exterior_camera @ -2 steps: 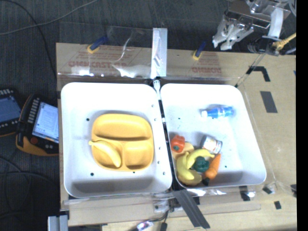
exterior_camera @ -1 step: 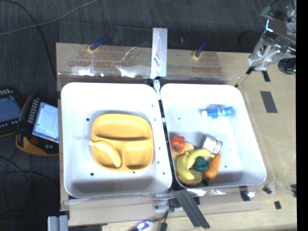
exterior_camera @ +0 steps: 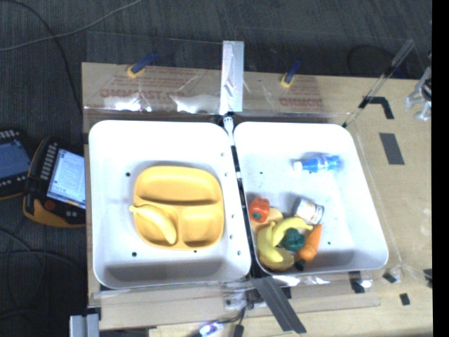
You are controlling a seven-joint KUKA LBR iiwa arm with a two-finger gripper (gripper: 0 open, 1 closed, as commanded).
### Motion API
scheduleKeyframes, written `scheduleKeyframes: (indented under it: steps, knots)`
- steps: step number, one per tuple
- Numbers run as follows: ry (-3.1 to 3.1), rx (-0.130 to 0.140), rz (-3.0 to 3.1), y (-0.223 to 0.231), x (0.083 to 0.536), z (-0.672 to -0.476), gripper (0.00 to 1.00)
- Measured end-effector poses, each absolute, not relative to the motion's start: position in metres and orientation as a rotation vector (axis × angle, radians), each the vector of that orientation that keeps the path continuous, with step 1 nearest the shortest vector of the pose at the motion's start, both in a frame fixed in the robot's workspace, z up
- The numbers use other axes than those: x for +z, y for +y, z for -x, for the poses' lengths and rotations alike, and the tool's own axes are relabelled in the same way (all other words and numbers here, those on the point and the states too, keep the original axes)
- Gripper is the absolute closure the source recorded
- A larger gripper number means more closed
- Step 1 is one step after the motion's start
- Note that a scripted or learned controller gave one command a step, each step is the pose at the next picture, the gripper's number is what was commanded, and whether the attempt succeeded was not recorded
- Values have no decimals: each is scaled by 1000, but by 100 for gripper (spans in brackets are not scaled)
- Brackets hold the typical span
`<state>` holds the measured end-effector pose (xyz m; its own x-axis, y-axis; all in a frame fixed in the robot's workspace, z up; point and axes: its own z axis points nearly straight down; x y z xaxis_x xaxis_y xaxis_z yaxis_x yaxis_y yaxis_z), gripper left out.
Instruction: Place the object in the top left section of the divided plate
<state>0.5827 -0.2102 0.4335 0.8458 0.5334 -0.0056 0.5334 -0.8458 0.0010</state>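
Wooden bench (exterior_camera: 400,209), yellow divided plate (exterior_camera: 178,207) in left bin (exterior_camera: 112,188), toys in right bin (exterior_camera: 351,188), pincer state impossible to tell

Glossy, probably plastic yellow divided plate (exterior_camera: 178,206); smooth white bins (exterior_camera: 112,160).

The yellow divided plastic plate (exterior_camera: 179,206) lies in the middle of the left shallow white plastic bin (exterior_camera: 105,188), which touches the right shallow white plastic bin (exterior_camera: 354,209) along its side. In the right bin, a small blue-and-white plastic bottle (exterior_camera: 317,163) lies apart at the back. At the front, nearest the plate, a yellow toy banana (exterior_camera: 275,244), a small orange round toy (exterior_camera: 259,209), an orange toy carrot (exterior_camera: 313,241) and a small white jar (exterior_camera: 309,210) are clustered together.
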Motion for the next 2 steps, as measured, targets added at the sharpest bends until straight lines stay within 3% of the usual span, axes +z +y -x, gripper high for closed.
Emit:
scheduleKeyframes:
  steps: [1, 2]
  knots:
    - [665, -8, -3070, -223, 433, -556, 100]
    - [609, -7, -3079, -223, 433, -635, 100]
